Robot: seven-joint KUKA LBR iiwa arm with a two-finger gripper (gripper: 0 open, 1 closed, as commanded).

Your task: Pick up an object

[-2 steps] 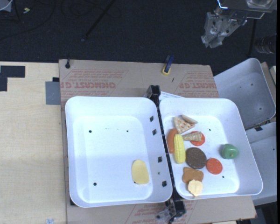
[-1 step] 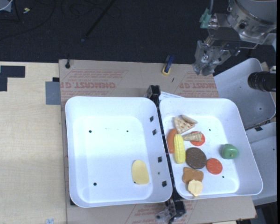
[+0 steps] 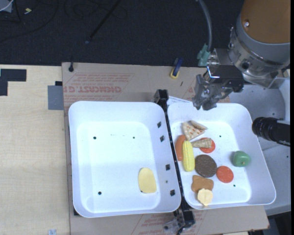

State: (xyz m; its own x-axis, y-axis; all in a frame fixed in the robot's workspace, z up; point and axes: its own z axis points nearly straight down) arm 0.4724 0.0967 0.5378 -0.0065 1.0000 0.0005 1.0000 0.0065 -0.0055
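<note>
Camera view | hand [image 3: 206,103] grip unclear | wedge piece [image 3: 192,129] below it, apart

Red printed lettering on the brown cardboard sheet [image 3: 108,84] under the bins, upside down from this camera, too blurred to read with confidence, more faint red print at the sheet's bottom edge, illegible

Grey arm [image 3: 257,58], end effector [image 3: 206,103] lowered
</note>
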